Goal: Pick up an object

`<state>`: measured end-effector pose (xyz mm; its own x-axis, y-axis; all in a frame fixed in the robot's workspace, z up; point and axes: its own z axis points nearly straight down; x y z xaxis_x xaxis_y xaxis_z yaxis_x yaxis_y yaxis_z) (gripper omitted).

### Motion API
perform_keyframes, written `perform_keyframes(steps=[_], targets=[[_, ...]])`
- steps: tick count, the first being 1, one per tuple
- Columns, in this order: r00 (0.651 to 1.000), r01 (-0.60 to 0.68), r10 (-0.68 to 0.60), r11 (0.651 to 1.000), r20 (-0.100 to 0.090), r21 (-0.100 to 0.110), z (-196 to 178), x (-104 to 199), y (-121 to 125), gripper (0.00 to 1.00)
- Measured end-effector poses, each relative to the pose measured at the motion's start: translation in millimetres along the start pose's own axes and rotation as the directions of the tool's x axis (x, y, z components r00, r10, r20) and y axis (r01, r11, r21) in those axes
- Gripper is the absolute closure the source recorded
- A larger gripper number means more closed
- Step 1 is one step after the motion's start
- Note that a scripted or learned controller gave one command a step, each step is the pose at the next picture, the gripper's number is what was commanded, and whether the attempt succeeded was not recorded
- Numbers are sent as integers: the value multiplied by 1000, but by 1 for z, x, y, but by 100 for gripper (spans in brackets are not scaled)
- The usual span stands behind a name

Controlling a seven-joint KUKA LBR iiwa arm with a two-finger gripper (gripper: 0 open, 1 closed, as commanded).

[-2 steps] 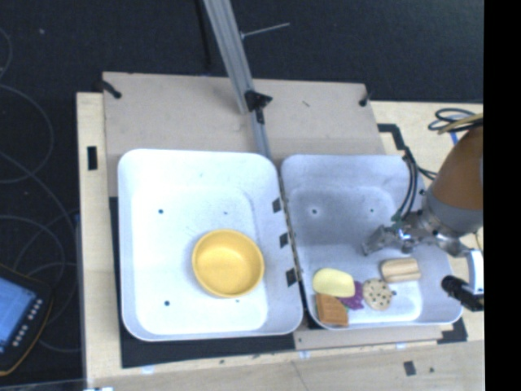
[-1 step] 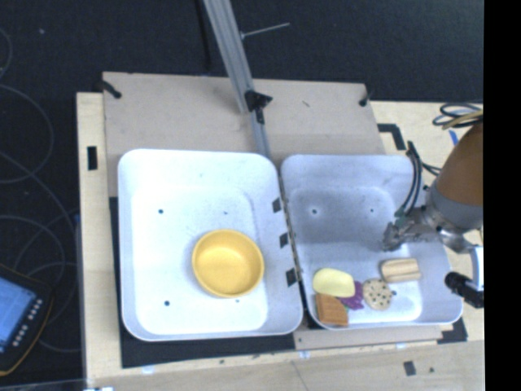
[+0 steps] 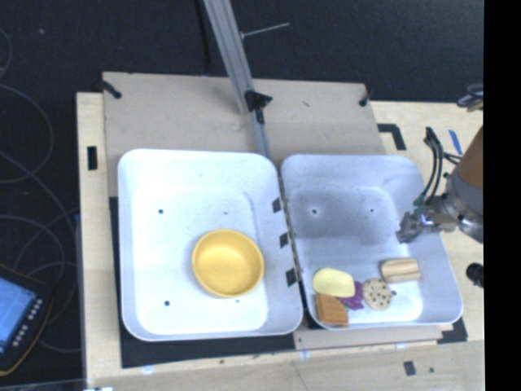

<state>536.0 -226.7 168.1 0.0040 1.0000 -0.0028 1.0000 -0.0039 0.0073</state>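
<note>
Nothing is lifted yet, as far as the frame shows. The hand sits at the right edge of the frame, over the right side of the right bin, with the grey arm and its orange band entering from the frame's right. Whether the hand is released or clenched cannot be told: it is small, partly cut off by the frame edge, and nothing is visible in it.

The candidate things all lie along the lower part of the right bin. A tan wooden block rests just below the hand, nearer to it than anything else. To its lower left sits a round speckled cookie, then a small purple piece, a pale yellow lemon-like object and an orange-brown wedge at the bin's bottom edge; these last few crowd together, touching or nearly so. In the left bin, a yellow bowl stands alone in the lower centre, well apart from the hand.

So the task appears to be at its start or in the approach: every object rests on a bin floor. What is left, by my judgement, is the whole of it: settling over one object, most plausibly the wooden block given its closeness, descending, closing and raising it clear of the bin.
</note>
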Motion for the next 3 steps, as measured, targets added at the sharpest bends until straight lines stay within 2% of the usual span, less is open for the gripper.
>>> perform_keyframes(steps=[2, 3], targets=[[1000, 8, -8, 1000, 0, 0, -92, 5, 1, 100], [1000, 13, -13, 1000, -3, 2, -100, 60, 10, 100]])
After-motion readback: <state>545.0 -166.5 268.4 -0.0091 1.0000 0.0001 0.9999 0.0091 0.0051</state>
